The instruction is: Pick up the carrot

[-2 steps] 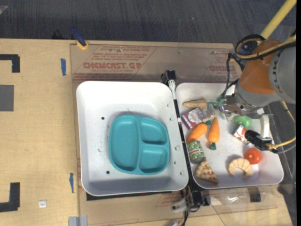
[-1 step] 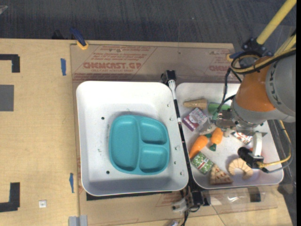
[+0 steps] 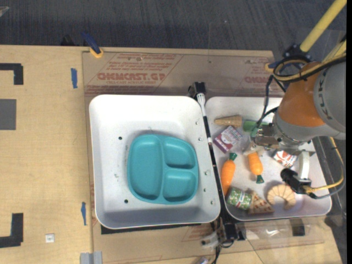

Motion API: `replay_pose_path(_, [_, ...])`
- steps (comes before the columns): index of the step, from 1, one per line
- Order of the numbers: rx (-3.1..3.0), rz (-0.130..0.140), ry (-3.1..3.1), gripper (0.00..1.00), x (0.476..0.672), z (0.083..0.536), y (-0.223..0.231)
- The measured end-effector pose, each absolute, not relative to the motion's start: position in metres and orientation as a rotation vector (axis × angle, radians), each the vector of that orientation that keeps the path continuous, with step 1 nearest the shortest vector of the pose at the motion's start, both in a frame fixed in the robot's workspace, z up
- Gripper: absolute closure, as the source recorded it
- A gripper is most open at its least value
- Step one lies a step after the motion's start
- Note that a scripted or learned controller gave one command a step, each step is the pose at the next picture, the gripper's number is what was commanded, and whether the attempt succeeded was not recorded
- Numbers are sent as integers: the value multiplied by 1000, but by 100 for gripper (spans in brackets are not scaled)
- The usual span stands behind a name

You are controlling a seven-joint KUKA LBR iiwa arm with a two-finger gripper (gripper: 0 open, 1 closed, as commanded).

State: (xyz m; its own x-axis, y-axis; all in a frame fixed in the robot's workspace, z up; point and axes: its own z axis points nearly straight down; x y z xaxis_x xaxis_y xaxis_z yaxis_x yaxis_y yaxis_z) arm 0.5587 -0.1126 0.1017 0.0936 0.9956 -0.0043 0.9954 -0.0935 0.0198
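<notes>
Two orange toy carrots lie in the right bin (image 3: pixel 324 202). One carrot (image 3: pixel 227 172) lies near the bin's left wall, its green top pointing up-right. The other carrot (image 3: pixel 254 163) lies in the middle, green end toward the front. My gripper (image 3: pixel 263 138) hangs over the middle of this bin, just above and slightly right of the second carrot. The grey arm with its orange band (image 3: pixel 297 108) comes in from the right and hides the bin's back right part. Nothing is visibly lifted.
Around the carrots lie a bread stick (image 3: pixel 228 120), a purple packet (image 3: pixel 227 140), a green piece (image 3: pixel 250 126), a red-and-white item (image 3: pixel 285 158), a croissant (image 3: pixel 281 196), a pizza slice (image 3: pixel 262 204) and a green vegetable pack (image 3: pixel 239 197). The left bin (image 3: pixel 104 120) holds a teal divided plate (image 3: pixel 163 168).
</notes>
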Motion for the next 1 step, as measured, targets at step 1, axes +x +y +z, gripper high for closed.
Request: replay_pose_path(1, [2204, 7, 2234, 100, 541, 187, -61])
